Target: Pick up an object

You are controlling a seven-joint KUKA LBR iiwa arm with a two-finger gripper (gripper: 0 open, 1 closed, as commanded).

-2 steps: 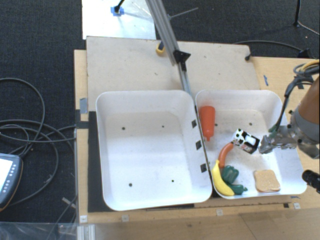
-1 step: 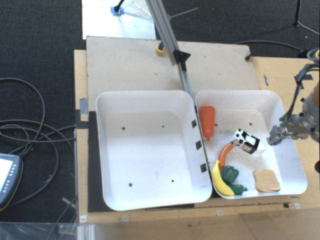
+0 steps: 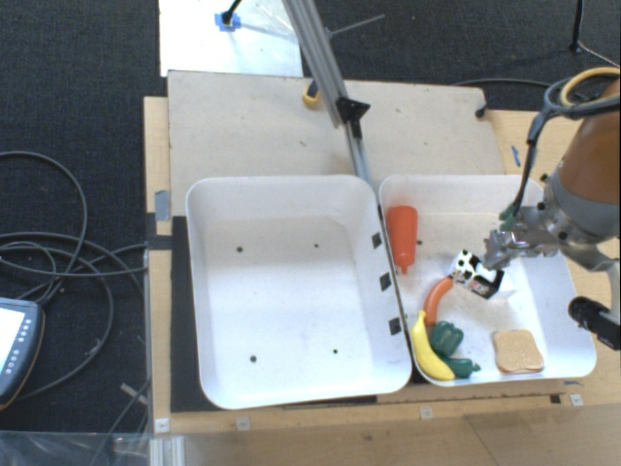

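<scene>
Arm (image 3: 592,178): nearest the lens, right side | Claw (image 3: 497,257): over right bin (image 3: 572,352), finger state cannot be told | Black-and-white block (image 3: 476,275): directly below claw, contact unclear, no readable writing | Outward: red-orange curved piece (image 3: 438,297), banana (image 3: 428,349), green item (image 3: 449,343), bread slice (image 3: 517,350), orange bottle (image 3: 402,235) | Left bin (image 3: 209,357) on desk (image 3: 252,124)

No text, label, brand, number or sign can be read anywhere. The small black-and-white object (image 3: 475,275) in the right bin (image 3: 572,357) bears dark patches on white, but they form no letters or digits that can be made out. The lit screen of the handheld pendant (image 3: 15,343) at the far left edge is a pale blur with nothing legible on it.
</scene>
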